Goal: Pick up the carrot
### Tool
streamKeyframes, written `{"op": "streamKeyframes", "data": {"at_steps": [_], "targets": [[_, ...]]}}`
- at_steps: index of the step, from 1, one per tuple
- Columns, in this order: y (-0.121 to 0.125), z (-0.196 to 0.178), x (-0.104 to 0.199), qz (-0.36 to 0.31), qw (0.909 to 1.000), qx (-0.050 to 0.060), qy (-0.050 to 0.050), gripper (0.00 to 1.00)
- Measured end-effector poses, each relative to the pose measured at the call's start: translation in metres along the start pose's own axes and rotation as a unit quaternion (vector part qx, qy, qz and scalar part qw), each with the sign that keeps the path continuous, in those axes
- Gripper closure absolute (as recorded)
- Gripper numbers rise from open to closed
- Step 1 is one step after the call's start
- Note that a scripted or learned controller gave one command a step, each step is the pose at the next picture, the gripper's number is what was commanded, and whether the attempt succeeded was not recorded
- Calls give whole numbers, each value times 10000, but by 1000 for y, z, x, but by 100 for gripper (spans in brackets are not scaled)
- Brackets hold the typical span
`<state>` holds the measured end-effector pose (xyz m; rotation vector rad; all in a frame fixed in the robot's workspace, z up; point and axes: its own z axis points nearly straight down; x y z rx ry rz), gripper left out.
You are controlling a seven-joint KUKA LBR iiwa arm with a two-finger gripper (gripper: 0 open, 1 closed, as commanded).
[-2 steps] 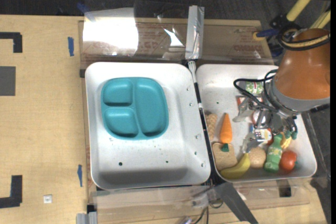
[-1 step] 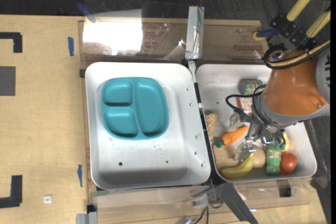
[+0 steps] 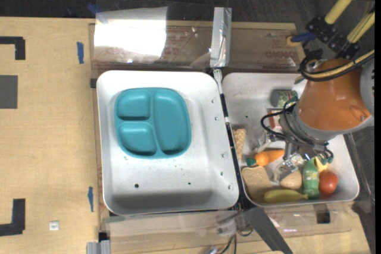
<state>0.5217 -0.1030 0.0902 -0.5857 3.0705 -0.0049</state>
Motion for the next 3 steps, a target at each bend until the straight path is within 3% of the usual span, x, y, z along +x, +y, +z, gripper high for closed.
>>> {"op": "streamKeyframes", "data": {"at_steps": [1,2,3], "targets": [[7,-3,24,-934,9956,35,-84,0],[7,-13,22,-940,9955,42,-92,100],[36,-100,-6,-630,9980,-5,3,100]]}}
